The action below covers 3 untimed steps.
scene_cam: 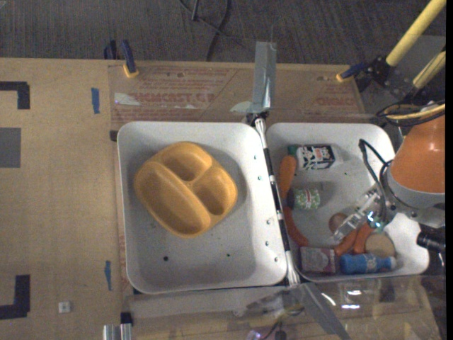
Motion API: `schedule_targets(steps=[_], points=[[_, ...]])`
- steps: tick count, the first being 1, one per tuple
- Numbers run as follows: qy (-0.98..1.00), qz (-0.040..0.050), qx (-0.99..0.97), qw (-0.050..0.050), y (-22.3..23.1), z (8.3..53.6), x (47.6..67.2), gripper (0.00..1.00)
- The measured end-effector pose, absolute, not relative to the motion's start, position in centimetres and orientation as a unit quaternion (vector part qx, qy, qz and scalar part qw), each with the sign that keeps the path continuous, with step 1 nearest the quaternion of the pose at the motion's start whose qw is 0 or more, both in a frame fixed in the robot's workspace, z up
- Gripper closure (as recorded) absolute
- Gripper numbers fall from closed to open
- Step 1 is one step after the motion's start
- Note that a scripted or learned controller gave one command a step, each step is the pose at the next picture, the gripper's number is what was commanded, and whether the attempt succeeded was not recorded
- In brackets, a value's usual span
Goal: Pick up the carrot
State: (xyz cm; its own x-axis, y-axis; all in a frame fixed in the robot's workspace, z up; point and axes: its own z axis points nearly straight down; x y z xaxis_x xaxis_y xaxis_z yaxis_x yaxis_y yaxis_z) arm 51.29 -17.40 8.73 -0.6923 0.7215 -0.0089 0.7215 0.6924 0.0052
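Since the right bin (322, 134) is crowded, entries run close: carrot (287, 176) against its left wall, beside the carton (314, 156); my gripper (368, 214) low right, near sausages (352, 238); fingers perhaps apart, cannot tell.

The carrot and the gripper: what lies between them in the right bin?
In the camera view, a small green-labelled can lies between the carrot by the bin's left wall and the gripper.

Two-finger gripper (362, 218) sits low in right white bin (354, 134). Blue plastic bottle (367, 263) and maroon carton (318, 260) crowd just below it. Open floor up-left, short of green-labelled can (307, 198).
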Motion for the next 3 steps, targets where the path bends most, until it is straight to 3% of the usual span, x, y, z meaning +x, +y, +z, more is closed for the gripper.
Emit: schedule_targets(steps=[1, 2, 3], points=[[0.914, 0.0012, 0.405, 0.005, -15.1, 8.7, 53.6, 0.00], [0.858, 0.0004, 0.514, 0.002, -16.3, 17.2, 48.9, 0.00], [0.828, 0.0006, 0.560, 0.002, -13.3, 10.0, 56.5, 0.00]])
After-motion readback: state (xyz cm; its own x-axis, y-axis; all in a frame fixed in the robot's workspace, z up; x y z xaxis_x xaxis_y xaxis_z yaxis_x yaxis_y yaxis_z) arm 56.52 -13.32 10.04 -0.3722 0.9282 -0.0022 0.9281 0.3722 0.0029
